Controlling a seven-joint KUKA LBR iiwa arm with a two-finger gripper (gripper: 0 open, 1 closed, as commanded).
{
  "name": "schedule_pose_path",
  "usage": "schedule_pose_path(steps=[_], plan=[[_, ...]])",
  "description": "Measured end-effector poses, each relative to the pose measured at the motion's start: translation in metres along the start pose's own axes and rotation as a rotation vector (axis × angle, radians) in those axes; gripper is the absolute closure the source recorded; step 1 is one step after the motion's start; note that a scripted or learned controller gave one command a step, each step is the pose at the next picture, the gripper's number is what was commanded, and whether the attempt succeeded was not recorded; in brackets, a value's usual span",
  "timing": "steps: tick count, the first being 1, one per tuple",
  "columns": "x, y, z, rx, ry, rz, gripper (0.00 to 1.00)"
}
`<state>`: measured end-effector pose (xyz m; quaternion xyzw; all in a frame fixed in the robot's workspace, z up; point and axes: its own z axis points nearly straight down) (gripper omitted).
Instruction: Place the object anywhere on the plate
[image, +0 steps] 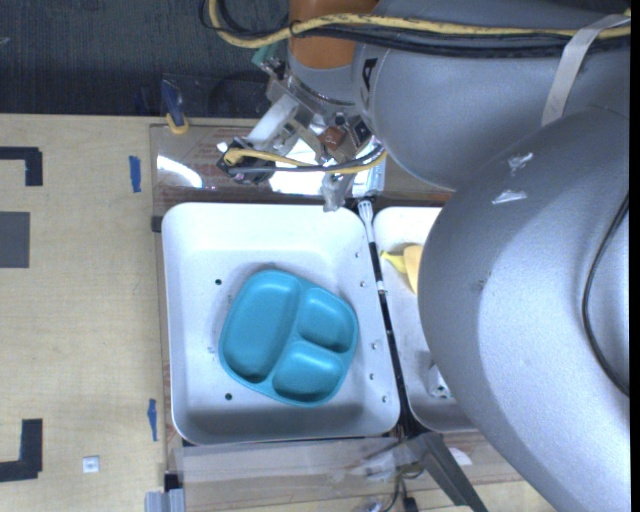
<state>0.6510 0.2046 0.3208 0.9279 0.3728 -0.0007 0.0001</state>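
A blue plate (288, 336) with three compartments lies in the left white bin (190, 250), a little right of the bin's middle; nothing rests on it. A pale yellow object (403, 263) shows at the left edge of the right bin (398, 310), mostly hidden under the arm. My gripper (333, 190) hangs over the far right corner of the left bin, above and behind the plate, and I see nothing held in it.
The big grey arm (530, 280) covers nearly all of the right bin. The orange wrist band (325, 48) and yellow cables sit at the top. A ridge (378, 290) divides the two bins. Wooden bench (80, 300) spreads to the left.
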Motion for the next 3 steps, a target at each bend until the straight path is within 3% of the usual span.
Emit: schedule_pose_path(steps=[1,2,3], plan=[[0.018,-0.013,0.065,0.005,-0.006,-0.21,0.0],[-0.033,-0.06,0.099,0.003,-0.003,-0.122,0.0],[-0.033,-0.06,0.098,0.002,-0.003,-0.122,0.0]])
